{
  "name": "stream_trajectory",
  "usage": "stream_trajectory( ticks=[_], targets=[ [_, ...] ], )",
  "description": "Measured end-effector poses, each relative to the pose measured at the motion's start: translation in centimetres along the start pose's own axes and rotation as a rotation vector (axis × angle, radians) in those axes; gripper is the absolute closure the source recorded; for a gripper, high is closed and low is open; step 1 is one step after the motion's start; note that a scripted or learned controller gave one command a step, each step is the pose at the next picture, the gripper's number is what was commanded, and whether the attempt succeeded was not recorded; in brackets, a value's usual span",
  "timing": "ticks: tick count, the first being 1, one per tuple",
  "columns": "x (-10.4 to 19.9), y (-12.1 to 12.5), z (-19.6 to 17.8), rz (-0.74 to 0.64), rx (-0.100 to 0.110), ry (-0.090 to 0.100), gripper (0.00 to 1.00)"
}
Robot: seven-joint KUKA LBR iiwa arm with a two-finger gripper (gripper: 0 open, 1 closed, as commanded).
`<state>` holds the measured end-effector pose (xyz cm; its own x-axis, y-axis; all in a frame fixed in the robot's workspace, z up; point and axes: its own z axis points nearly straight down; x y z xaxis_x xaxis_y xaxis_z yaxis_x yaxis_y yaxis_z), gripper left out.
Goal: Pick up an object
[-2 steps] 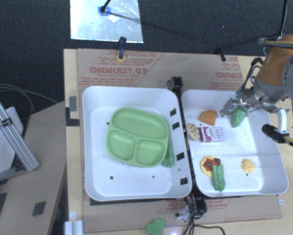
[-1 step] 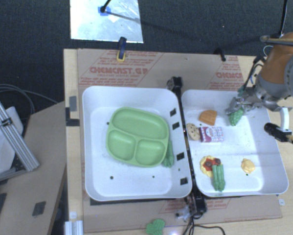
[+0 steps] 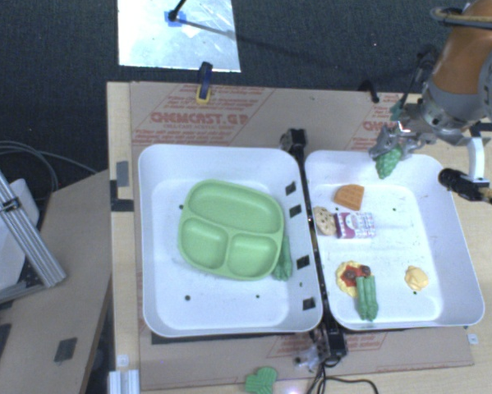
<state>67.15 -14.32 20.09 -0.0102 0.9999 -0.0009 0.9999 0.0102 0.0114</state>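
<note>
One end effector (image 3: 391, 148) clamps green toy (image 3: 387, 165) above right bin (image 3: 455, 220).

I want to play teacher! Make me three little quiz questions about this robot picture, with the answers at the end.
1. True or false: the green tray sits in the left bin.
2. What colour is the thing between the gripper fingers? A red, B green, C blue.
3. Fill in: the orange wedge lies in the ____ bin.

Key: 1 true; 2 B; 3 right.
</note>
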Motion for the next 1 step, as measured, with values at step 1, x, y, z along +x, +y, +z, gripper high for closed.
stream_trajectory(
  ticks=[1],
  targets=[
    [5.49, -7.86, -2.79, 0.003, 0.013, 0.003, 1.0]
  ],
)
